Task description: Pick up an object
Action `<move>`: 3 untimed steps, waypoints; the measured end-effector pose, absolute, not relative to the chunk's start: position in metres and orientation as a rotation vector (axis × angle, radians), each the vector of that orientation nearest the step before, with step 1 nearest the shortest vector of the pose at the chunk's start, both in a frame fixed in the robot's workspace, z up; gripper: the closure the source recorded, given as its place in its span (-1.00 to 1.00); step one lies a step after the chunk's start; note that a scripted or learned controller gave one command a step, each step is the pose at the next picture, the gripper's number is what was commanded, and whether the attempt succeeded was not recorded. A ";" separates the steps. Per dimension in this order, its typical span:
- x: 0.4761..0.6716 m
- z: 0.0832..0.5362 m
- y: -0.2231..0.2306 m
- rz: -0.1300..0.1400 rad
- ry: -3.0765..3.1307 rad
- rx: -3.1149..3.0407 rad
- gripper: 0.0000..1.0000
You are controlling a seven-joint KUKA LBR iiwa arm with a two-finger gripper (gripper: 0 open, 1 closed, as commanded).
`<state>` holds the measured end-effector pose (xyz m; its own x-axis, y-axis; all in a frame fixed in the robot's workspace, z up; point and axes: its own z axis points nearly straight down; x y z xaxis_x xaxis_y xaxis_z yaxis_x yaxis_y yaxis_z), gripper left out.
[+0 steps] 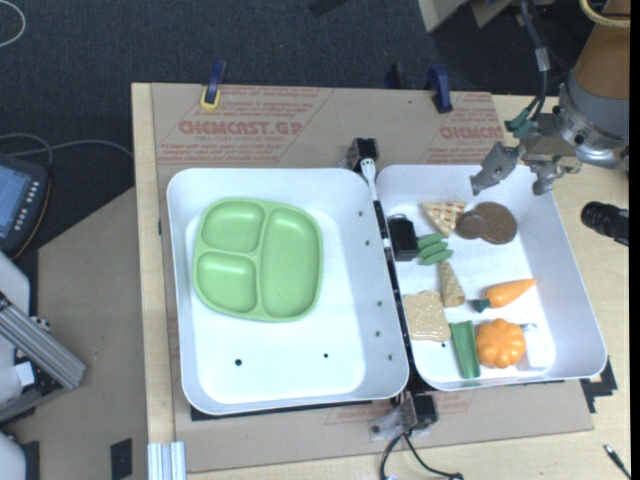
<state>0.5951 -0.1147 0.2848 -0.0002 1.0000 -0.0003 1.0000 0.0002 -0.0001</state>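
Observation:
My gripper (pixel 520 176) hangs over the back of the right bin (pixel 570 268), its two fingers spread open with nothing between them. Just below it lie a brown round cookie (pixel 487 224) and a waffle-patterned wedge (pixel 443 214). Further forward in the same bin are a green bean pod (pixel 434 251), a tan cracker stick (pixel 451 285), a slice of toast (pixel 427 316), a carrot (pixel 510 292), an orange pumpkin (pixel 500 342) and a green stick (pixel 464 349).
The left bin (pixel 200 368) holds a green divided plate (pixel 259 258). A black clip (pixel 402 236) sits on the ridge between the bins. Blue clamps (pixel 438 88) hold the cardboard base at the back.

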 end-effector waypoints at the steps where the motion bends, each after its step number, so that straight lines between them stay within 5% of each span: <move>1: 0.597 0.221 -0.113 -0.007 2.226 2.227 -1.00; 3: 0.600 0.132 -0.103 -0.006 2.226 2.226 -1.00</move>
<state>0.6001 -0.1033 0.1322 0.0000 1.0000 0.0017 1.0000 0.0000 -0.0069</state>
